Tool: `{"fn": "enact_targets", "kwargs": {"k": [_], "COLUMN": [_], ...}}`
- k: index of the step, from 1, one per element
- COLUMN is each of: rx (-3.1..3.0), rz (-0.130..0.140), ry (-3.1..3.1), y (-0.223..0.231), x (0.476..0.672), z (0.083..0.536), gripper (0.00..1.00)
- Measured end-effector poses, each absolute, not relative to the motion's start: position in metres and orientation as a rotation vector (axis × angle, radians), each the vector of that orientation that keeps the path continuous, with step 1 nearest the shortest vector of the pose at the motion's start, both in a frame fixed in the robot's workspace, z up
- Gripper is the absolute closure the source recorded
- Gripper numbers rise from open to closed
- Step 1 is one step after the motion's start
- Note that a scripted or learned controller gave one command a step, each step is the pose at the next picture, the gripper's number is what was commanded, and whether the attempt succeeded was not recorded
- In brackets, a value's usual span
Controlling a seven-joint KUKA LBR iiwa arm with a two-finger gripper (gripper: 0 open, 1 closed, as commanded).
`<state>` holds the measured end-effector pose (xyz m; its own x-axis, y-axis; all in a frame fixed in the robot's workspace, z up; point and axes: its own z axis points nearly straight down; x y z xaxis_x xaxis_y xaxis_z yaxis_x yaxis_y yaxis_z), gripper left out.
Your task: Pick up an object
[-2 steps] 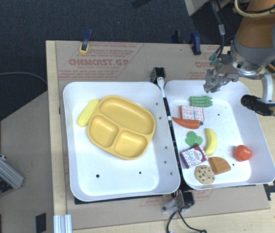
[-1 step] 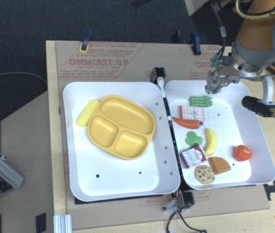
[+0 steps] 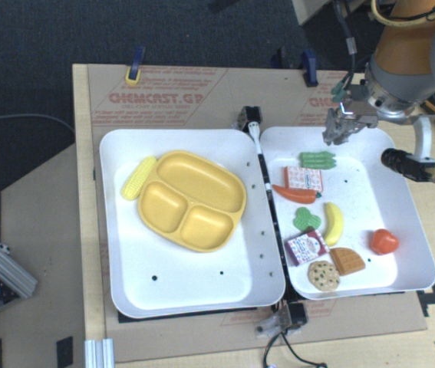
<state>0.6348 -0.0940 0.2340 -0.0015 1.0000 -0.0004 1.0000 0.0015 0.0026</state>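
Toy foods, the objects for picking, lie loose in the right white bin [image 3: 413, 213]. Red print reading "CHEMCAST GP" runs across the brown paper covering the counter [image 3: 87, 205] along its far edge. Left white bin [image 3: 125, 267] carries a yellow three-compartment plastic tray [image 3: 192, 200], with a yellow corn cob [image 3: 138, 178] touching the tray's left rim. In the right bin: green bean pods [image 3: 317, 159] near the far edge, a red-and-white printed carton [image 3: 303, 179], a red chili pepper [image 3: 295, 194], a banana [image 3: 333, 223], green broccoli [image 3: 305, 219], a purple-edged packet [image 3: 304, 248], a brown bread slice [image 3: 347, 261], a chocolate-chip cookie [image 3: 324, 275] and a red tomato [image 3: 384, 241]. The hand [image 3: 338, 134] hangs above the bin's far edge, grasping nothing; whether it is clenched I cannot tell.
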Motion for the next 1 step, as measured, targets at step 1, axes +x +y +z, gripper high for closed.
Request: {"fn": "enact_targets", "kwargs": {"k": [1], "rx": [2.223], "rz": [-0.003], "ry": [2.223], "y": [-0.0919], "x": [0.6368], "z": [0.2169], "gripper": [1.00]}}
